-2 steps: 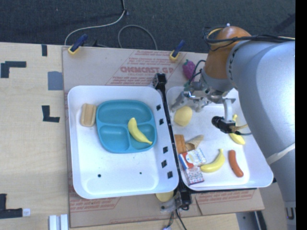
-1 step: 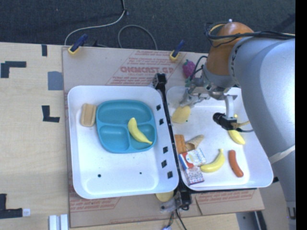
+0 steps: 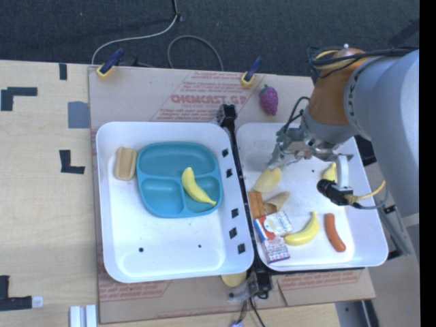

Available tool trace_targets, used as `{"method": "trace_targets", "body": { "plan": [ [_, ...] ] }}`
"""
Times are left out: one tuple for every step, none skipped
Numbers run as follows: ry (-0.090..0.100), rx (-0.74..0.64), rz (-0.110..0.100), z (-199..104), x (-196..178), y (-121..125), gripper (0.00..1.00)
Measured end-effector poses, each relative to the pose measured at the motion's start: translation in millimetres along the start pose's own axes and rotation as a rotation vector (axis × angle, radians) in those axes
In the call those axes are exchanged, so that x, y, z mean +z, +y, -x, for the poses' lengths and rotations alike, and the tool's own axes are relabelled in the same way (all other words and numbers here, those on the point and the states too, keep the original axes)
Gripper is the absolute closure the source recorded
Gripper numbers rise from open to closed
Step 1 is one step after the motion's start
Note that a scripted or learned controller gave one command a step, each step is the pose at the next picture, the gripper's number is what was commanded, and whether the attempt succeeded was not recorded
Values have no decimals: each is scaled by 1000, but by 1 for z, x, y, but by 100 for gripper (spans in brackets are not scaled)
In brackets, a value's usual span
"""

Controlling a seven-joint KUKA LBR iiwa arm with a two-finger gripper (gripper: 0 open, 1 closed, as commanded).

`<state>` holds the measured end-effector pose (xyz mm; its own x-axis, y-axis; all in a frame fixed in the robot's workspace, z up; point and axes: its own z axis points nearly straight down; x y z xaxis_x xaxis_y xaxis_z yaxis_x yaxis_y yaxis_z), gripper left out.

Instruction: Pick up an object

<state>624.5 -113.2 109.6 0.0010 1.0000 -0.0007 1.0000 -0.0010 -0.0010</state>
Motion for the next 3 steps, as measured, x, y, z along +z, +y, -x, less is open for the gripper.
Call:
{"method": "trace_targets", "body": {
  "plan": [
    [3,-2,1,-34,-79,-93,100],
    [1,-2,-1,-33,-74,-91,0],
    [0,5,2,32,28,-104,0]
  ]
}}
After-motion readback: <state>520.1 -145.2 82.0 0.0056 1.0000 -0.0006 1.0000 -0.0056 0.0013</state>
